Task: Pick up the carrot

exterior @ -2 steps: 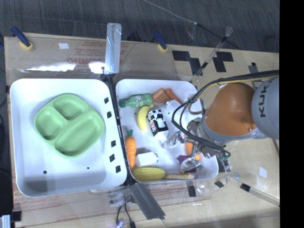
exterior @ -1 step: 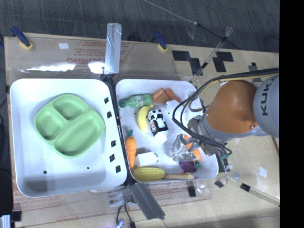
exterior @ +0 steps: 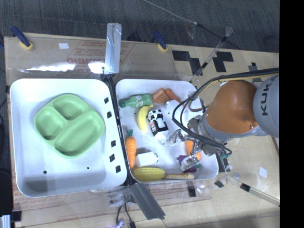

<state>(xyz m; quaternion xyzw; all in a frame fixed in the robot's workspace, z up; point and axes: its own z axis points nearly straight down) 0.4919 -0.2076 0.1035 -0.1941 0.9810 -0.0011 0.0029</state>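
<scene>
**Arm reaching in from the right, wrist low over the near right side**

The grey arm (exterior: 268,103) enters from the right edge of the view and bends down toward the left. Its orange band (exterior: 232,106) sits just above the wrist, bulging broad and round toward the camera. Black cables loop off the wrist's left side and trail away toward the far right. Below the band the grey wrist narrows, and the gripper (exterior: 183,137) points down and to the left. The wrist hides its fingers from above, so their spread cannot be read.
</scene>
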